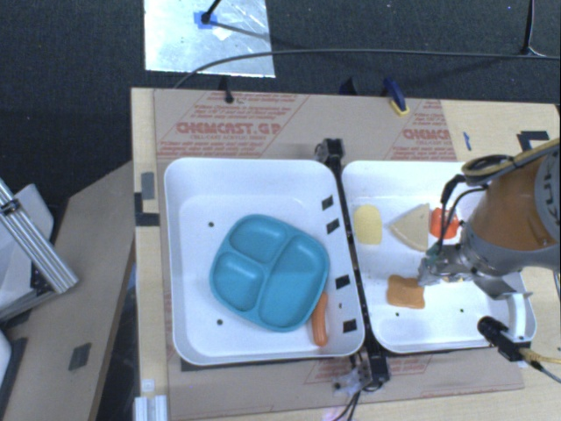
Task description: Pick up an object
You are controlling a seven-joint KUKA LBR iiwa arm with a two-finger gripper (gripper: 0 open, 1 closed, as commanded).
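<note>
Here you are looking at the gripper (429, 273) hanging low in the right bin (456, 338), just above the orange-brown piece (406, 292), with the yellow piece (368, 224) and tan wedge (410, 227) lying nearby, its jaw state impossible to tell.

Left bin (188, 235): is holding a divided plate (270, 271) near its middle, with a sausage (320, 319) lying just beside the plate's near right edge.
Right bin (386, 331): is sitting beside the left bin, touching it along the middle divider.
Right bin contents: a slab (367, 224) is lying at the far left, a wedge (411, 227) to its right, a nugget (406, 292) nearer the front.
Gripper (431, 273): is hanging over the right bin, just right of the nugget.
</note>
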